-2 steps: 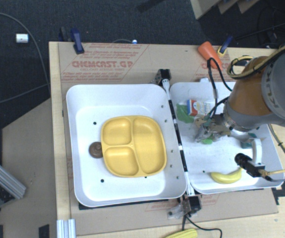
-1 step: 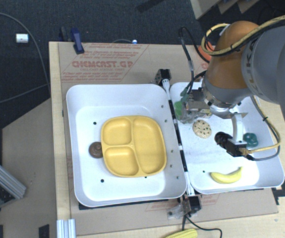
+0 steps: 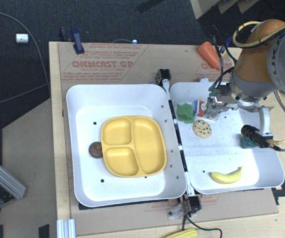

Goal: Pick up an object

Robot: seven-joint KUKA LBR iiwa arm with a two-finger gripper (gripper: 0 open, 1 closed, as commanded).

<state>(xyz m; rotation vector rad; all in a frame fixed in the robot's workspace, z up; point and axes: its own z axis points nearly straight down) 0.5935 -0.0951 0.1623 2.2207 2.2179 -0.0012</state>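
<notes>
The arm reached in from the right, and its gripper (image 3: 210,108) hung low over the back of the right bin (image 3: 261,175), just above a small cluster of things. Whether it was open or closed could not be told from the slanted view, and nothing could be seen caught in it.

The nearest thing to take was the cookie (image 3: 202,128), lying flat on the bin floor just in front of the gripper. It looked light, stiff and thin; a flat disc of that kind would probably be hard to get under, so a pinch across its edges seemed the best hold, and it might slide on the smooth plastic. Beside it lay a green piece (image 3: 185,112), chunkier and likely easier to grasp across its width. A small red, white and blue item (image 3: 200,107) sat partly hidden under the gripper. The banana (image 3: 226,176) lay well apart near the front wall, curved and probably light; its middle would suit a grip. A dark green object (image 3: 248,137) rested toward the right side.

The count stood at two white bins, and five loose things in the right one. The left bin (image 3: 78,148) held one yellow divided plate (image 3: 133,146) and one brown round thing (image 3: 95,149) touching its left edge.
</notes>
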